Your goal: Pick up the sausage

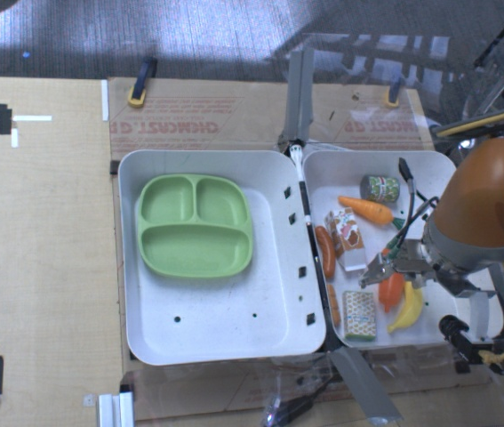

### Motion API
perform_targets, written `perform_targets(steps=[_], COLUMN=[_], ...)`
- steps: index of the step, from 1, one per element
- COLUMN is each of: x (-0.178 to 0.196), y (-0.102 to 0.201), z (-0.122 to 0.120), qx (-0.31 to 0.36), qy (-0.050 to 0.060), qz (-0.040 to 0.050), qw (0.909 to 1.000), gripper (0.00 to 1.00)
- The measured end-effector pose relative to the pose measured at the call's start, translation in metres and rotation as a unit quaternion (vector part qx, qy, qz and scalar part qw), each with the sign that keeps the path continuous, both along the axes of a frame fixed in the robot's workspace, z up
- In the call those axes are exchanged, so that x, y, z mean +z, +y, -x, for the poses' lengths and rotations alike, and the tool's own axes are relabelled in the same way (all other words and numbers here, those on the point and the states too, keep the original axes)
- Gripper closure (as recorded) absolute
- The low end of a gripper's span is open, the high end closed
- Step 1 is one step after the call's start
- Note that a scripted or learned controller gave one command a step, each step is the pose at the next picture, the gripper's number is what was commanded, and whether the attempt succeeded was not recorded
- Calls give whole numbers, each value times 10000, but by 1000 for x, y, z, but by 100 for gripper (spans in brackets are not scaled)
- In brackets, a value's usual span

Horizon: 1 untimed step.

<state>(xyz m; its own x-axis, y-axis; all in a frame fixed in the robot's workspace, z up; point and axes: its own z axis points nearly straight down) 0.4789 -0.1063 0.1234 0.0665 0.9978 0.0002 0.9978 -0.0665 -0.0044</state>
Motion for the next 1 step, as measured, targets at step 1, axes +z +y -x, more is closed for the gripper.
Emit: perform_targets(steps=[1], x=[-33], y=[-38], z=[-20], qx=[-80], qy=[-6], qz=[1], qw=[10000], gripper=[0])
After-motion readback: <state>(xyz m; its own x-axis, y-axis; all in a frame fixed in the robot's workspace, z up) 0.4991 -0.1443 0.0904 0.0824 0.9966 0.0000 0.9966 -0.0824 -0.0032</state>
